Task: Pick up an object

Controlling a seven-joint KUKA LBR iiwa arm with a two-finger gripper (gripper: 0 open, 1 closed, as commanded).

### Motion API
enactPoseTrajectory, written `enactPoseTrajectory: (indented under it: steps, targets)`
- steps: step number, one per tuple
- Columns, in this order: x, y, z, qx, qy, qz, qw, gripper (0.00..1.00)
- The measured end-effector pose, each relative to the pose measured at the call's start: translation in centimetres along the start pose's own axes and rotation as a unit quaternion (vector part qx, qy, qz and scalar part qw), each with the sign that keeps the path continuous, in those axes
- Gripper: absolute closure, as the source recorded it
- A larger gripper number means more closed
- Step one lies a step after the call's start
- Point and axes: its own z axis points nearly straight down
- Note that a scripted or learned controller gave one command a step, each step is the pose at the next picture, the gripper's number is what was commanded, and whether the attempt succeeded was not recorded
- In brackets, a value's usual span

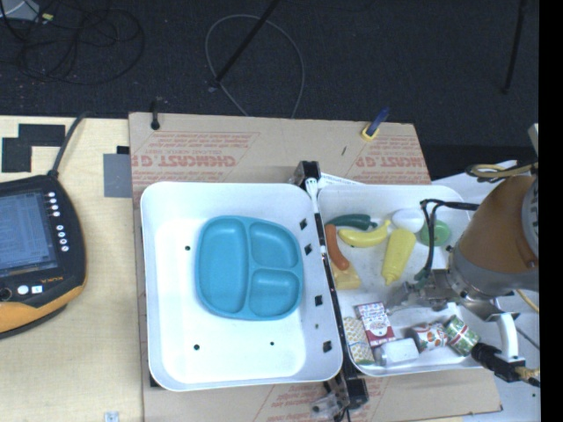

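Reaching in from 3 o'clock, the arm point(497, 236) sits low over the right bin point(457, 372), with the gripper point(431, 288) near the bin's middle. Whether it's open, closed or gripping anything, I cannot tell. Right bin is cluttered: banana point(365, 234) at 11 o'clock, yellow corn cob point(397, 253) just beside it, orange carrot point(337, 249) at the left wall, small cartons point(374, 322) at 7 o'clock, a can point(459, 334) at 5 o'clock. Left bin point(167, 323) holds a blue divided plate point(249, 266), centred. Teach pendant point(35, 249) at 9 o'clock.

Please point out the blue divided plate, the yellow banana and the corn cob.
blue divided plate point(249, 267): camera view, central ridge.
yellow banana point(364, 235): camera view, middle of its curve.
corn cob point(398, 253): camera view, mid-length.
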Motion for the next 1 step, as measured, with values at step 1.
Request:
enactPoseTrajectory:
  steps: [1]
  targets:
    - [4.86,5.67,-0.41,-0.001,-0.002,-0.003,1.0,0.0]
